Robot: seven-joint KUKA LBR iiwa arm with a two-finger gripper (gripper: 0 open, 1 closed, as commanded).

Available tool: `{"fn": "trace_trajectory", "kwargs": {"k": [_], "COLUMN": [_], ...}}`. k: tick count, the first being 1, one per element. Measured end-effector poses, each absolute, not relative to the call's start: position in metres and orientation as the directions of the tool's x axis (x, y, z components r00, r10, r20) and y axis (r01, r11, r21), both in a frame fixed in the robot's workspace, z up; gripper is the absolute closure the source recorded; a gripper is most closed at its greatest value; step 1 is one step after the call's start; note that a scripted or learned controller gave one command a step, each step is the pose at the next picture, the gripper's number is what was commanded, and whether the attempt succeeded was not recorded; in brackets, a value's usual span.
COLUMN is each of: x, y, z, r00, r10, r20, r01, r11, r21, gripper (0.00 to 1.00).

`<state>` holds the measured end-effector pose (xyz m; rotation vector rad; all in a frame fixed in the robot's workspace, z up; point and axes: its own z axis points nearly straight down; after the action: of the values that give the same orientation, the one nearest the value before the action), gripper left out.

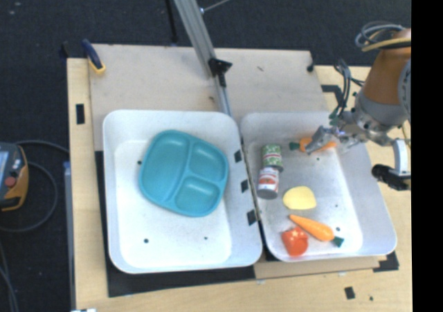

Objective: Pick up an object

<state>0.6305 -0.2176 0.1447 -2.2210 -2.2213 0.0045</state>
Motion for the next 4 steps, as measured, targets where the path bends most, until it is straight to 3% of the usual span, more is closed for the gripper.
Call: {"fn": "trace_trajectory", "kwargs": {"k": [1, 2, 4], "x": [0.631, 0.632, 0.644], "y": [-0.219, -0.220, -0.226], "z": [0.100, 0.114, 0.233], "r00": [0.000, -0.001, -0.003], "r10": [1.000, 1.000, 1.000], "r20": [-0.003, -0.005, -0.003], "r01": [1.000, 1.000, 1.000], "r11": [0.000, 0.001, 0.003], "r21": [0.001, 0.007, 0.008], "gripper": [0.00, 1.00, 1.00]}}
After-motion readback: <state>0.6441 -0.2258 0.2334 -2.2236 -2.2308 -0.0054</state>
